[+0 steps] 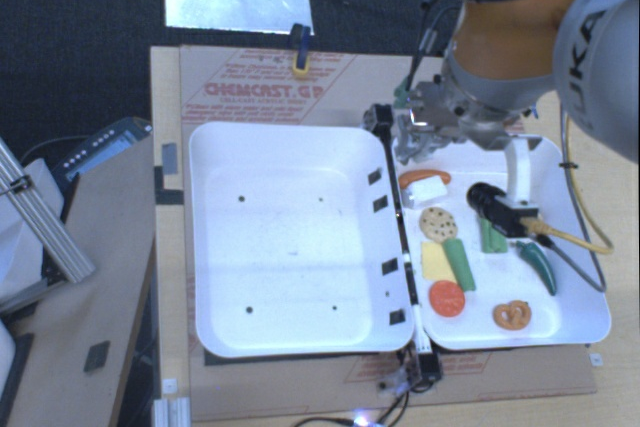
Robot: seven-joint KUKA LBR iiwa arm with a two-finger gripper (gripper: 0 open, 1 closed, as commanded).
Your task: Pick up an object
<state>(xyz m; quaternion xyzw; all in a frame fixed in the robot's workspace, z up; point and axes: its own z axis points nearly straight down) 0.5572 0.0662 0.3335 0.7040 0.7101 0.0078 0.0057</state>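
1. Cookie (437,222) and other toy foods lie in the right bin (585,315), just below the gripper (412,143).
2. Nothing is lifted yet; whether the gripper is spread, I cannot tell.

My end effector (415,140) hangs over the right bin's (585,315) far left corner. A cookie (437,223), tomato (447,299) and pretzel (512,315) lie below. The left bin (215,215) sits beside it.

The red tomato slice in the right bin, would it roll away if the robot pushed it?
Probably not. The tomato slice looks like a flat disc lying on its face, so it should slide rather than roll. It looks like stiff toy plastic, likely light. Lying that flat, it may be hard for fingers to get under.
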